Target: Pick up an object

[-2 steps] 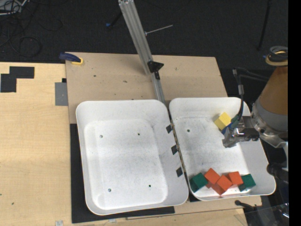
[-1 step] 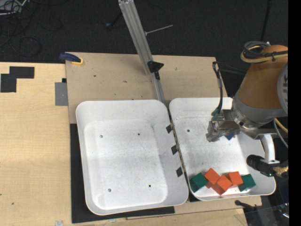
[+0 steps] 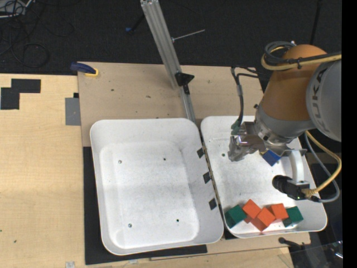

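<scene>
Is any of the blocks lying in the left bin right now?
No: the orange blocks and green blocks cluster at the near edge of the right bin, with a blue block by the gripper.

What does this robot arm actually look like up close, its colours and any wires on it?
The arm is bulky and rounded, grey with a broad orange band above the wrist and part of dark lettering on its grey shell. Dark cables loop over its top, and a yellowish one curves along its lower side. It ends in a small silvery metal gripper.
</scene>
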